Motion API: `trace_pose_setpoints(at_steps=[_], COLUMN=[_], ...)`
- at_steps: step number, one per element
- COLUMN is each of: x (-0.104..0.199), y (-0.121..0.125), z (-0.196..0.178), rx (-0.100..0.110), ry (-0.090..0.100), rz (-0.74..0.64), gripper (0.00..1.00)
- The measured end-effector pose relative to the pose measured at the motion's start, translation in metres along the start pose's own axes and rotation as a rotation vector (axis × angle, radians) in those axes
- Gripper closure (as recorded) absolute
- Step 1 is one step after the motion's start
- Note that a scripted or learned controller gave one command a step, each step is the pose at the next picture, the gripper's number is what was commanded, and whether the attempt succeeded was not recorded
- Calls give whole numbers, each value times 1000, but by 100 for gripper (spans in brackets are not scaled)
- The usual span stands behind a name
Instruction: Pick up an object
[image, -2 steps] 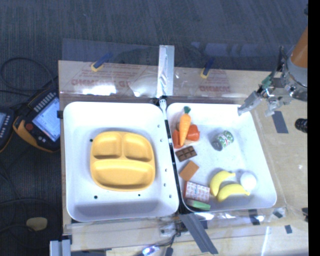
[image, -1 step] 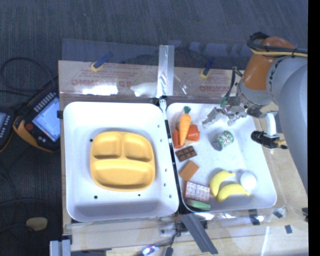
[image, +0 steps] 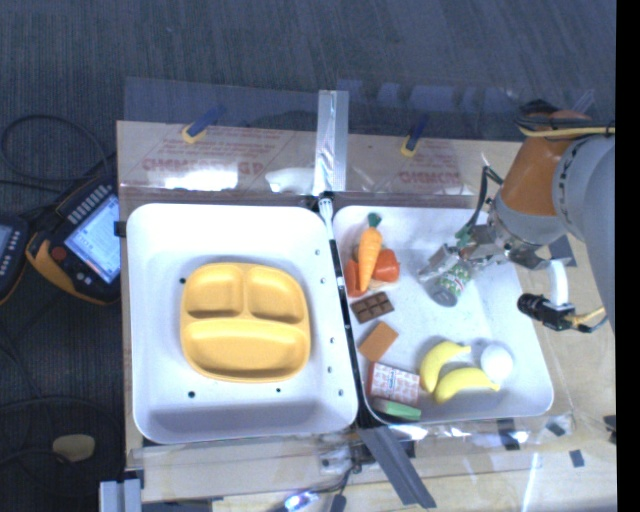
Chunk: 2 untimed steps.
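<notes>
Camera view: one carrot (image: 369, 250), two bananas (image: 455, 370) and one egg (image: 496, 359) are counted in the right bin (image: 520, 400); the gripper (image: 447, 268) is seen over a can (image: 449, 285), finger state indiscernible.

One fixed camera covers my workspace. It is mounted above the bench (image: 140, 140) and looks down at a slant, so the far edge sits at the top of the frame and the near edge at the bottom. The left bin (image: 150, 330) and the right bin (image: 520, 375) both fit within the frame, with floor visible around them. My arm (image: 560, 185) enters from the right.
</notes>
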<state>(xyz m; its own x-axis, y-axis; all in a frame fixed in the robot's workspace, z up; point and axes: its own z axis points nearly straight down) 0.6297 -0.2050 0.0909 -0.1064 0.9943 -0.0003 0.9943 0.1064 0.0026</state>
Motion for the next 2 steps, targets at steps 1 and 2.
trace_pose_setpoints(at_steps=[1, 2], x=[1, 41], y=[-25, -18], z=[0, -150], rx=[-11, 2], ry=[-3, -1], rz=[-39, -26], gripper=[0, 0])
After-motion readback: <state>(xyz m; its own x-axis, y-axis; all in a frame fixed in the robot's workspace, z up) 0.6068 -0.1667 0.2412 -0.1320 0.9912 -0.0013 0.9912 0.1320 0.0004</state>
